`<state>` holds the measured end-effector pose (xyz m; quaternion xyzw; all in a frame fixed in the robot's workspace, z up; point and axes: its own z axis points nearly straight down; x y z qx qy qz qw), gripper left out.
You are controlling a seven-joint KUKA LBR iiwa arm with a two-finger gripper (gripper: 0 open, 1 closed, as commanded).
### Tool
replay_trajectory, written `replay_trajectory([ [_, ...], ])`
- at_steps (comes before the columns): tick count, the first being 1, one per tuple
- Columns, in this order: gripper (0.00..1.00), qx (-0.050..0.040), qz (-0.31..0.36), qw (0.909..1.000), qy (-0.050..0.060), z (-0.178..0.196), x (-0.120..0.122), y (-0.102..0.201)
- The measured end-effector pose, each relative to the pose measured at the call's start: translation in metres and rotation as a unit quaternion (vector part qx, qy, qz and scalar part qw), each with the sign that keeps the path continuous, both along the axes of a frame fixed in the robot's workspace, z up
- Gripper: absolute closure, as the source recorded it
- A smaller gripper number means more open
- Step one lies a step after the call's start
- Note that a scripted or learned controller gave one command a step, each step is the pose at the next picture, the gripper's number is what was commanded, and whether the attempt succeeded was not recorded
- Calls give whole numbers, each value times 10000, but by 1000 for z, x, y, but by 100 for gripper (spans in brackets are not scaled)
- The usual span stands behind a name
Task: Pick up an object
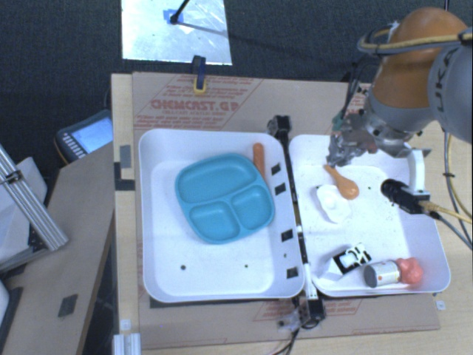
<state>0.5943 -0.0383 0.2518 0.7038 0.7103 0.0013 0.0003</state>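
Over the far left part of the right bin [388, 231], the gripper [341, 152] hangs low, just above the thin end of an orange-tan wooden spoon [344, 184]. Its opening cannot be told from this angle, and nothing is seen held in it. Whether it touches the spoon's handle cannot be confirmed.

Judged step: the approach to a grasp, with no object lifted yet. The next move calls for a short descent centred on the handle, a firm closure, then a straight lift.

The spoon's bowl lies just beside a white lump [332, 203], nearer the bin's middle. At the near edge sit a black-and-white item [351, 258], a silver can [380, 274] and a pink object [411, 270].

The left bin [170, 272] carries a blue divided plate [224, 197], with an orange stick [259, 158] at its far right edge.
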Motion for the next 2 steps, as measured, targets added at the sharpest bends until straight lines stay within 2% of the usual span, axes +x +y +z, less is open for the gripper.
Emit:
replay_trajectory([
  [1,100,2,1,10000,0,-8,13,49],
  [2,100,1,1,10000,13,-25,12,98],
])
